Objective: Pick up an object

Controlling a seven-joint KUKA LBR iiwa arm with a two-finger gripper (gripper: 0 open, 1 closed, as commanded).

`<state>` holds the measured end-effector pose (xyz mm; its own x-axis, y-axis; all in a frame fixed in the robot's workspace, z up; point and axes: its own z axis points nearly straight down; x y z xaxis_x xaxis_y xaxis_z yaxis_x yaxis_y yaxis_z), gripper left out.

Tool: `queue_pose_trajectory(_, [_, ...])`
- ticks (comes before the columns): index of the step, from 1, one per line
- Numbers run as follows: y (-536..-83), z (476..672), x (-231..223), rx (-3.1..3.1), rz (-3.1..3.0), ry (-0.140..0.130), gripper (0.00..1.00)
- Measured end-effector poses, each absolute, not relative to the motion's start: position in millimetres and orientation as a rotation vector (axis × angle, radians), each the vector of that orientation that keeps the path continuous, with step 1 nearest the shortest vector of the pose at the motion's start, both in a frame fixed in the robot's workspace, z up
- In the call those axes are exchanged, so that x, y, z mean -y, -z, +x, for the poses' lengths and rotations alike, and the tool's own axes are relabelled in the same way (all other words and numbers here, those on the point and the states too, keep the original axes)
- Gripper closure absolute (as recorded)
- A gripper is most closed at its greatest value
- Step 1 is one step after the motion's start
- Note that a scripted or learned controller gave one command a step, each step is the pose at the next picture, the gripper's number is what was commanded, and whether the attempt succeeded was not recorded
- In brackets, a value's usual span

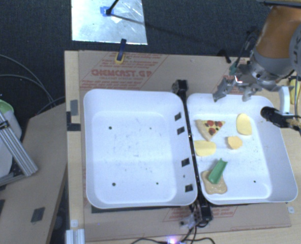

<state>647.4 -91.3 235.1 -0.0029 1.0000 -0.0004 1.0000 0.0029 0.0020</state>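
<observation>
The arm point(285, 29) is cut off at the frame's upper right, its end effector point(233, 94) hanging with fingers apart and bare over the right bin's point(280, 159) upper rim, while lower in that bin a pizza slice point(210, 128), yellow pieces and a green piece point(217, 171) lie, their finer details blurred.

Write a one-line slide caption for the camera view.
KUKA arm's open claw hovers over the right bin's far edge; pizza slice, yellow pieces and green item lie below.
</observation>
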Motion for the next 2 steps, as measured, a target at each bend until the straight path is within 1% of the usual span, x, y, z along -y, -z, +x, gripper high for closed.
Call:
queue_pose_trajectory(1, [-187, 601.4, 58, -2.232, 2.219, 0.004, 0.00])
queue_pose_trajectory(2, [-201, 604.9, 60, -2.224, 2.215, -0.005, 1.00])
